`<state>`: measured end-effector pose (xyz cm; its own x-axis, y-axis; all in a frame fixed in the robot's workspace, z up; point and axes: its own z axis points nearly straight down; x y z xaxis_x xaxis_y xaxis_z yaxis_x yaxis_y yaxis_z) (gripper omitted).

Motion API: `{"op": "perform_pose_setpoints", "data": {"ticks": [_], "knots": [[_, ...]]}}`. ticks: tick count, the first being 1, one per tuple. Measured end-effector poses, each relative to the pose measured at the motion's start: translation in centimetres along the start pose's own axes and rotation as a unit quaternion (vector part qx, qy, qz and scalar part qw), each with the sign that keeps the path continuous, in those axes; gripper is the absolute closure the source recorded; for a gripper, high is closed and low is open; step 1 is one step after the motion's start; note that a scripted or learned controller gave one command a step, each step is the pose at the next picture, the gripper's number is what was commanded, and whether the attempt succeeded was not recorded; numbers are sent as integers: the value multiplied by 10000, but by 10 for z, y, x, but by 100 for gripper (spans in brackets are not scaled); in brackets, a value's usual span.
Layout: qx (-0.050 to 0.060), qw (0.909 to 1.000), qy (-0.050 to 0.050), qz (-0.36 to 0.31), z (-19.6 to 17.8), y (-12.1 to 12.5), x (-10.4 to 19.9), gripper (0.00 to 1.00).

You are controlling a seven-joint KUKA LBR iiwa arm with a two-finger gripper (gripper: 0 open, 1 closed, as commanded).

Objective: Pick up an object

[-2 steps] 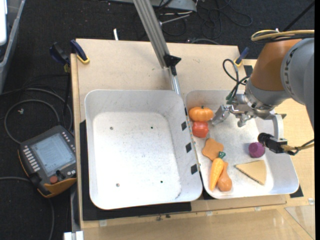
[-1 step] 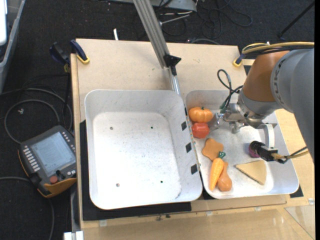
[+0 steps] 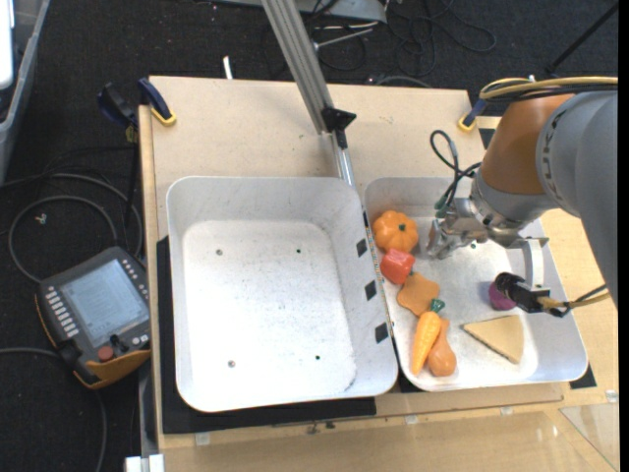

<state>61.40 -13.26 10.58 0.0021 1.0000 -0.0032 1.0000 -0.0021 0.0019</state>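
Left of the bench (image 3: 265, 126) on dark floor, a grey teach pendant (image 3: 96, 313) with orange trim and looping black cables (image 3: 44, 226); across the top, a slanted metal rail (image 3: 300, 52); yellow clamps (image 3: 157, 104) at the bench corners.

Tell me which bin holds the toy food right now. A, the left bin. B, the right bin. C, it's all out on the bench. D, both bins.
B: the pumpkin, carrot and wedge all lie in the right bin, under the gripper.
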Motion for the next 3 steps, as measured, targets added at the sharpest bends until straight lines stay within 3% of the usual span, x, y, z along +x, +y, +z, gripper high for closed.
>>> {"op": "perform_pose_setpoints", "data": {"ticks": [3], "knots": [[-25,10000,7,-30,-148,9,8,100]]}}
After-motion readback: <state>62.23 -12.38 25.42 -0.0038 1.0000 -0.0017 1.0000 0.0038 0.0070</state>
